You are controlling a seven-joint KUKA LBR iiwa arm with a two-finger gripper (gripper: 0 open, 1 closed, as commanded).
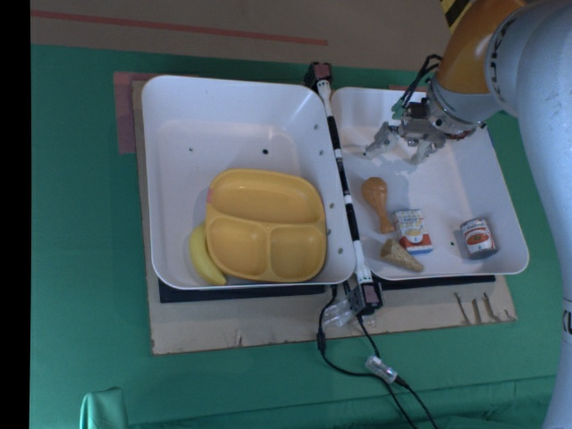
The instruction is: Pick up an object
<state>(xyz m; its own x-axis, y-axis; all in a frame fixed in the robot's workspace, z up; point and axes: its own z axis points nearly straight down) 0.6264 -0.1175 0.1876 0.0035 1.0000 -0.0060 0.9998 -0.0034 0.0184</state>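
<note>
Orange drumstick point(377, 201) lies in right bin point(500, 231), just below gripper point(399, 148), whose fingers are spread apart, empty. Likely light rigid plastic toy, smooth; best pinched across the narrow shank. Carton point(412, 231), cone point(401, 256), can point(477, 237) sit beyond the drumstick.

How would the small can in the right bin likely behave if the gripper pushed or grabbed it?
The can looks rigid, so it should not deform. It seems to lie on its rounded side, so a push may roll it. Its smooth wall could slip between the fingers.
</note>
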